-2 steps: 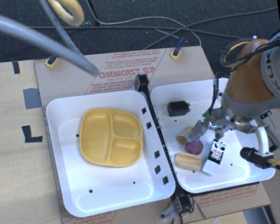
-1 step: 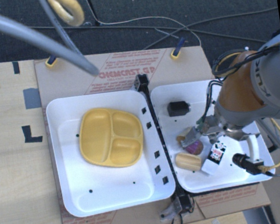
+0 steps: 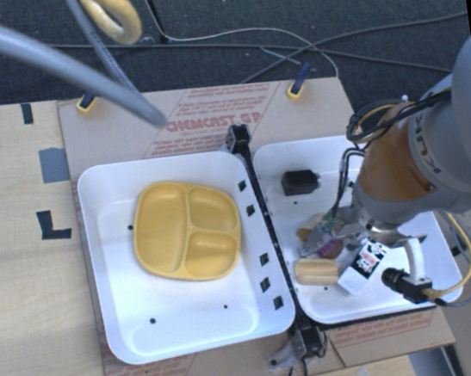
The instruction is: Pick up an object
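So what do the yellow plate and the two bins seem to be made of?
The yellow plate looks like moulded plastic with a matte finish: even colour, soft rounded dividers, little glare. The left bin and the right bin look like thin, smooth white plastic: rounded corners and a slight sheen. Coated metal is possible; the view cannot settle it.

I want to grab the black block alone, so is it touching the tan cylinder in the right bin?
Apart. The camera view shows bare white bin floor between the black block and the tan cylinder.

arm (image 3: 427, 156): reaching in from right | gripper (image 3: 339, 233): lowered
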`<state>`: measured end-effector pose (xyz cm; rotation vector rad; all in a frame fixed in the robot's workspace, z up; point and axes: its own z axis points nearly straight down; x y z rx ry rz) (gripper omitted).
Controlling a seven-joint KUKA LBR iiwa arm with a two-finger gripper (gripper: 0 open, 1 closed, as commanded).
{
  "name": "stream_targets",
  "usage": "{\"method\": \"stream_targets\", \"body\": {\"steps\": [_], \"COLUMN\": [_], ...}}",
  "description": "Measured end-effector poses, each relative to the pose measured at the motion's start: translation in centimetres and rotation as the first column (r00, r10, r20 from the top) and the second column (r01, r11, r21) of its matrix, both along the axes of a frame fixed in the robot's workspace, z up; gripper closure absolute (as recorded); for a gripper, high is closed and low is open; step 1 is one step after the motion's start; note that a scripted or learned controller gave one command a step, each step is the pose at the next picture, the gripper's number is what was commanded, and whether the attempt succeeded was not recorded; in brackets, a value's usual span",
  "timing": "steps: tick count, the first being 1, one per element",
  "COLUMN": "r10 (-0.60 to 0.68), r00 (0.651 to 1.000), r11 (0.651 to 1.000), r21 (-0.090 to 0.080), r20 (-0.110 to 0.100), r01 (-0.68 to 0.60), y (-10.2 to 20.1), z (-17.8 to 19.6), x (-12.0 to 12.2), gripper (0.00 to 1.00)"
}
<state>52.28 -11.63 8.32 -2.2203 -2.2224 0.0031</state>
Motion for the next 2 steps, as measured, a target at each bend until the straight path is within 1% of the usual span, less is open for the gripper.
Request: {"method": "stream_targets", "body": {"steps": [1,2], "r10": [0.001,0.0], "r00": [1.0,1.0], "r11": [1.0,1.0], "r21": [0.0,0.001], "r20": [0.002,0.003], "r01": [-0.001,0.0], "y": [0.0,-0.7], "z": [1.3,6.3], "x": [0.1,0.8], "gripper": [1.0,1.0]}}
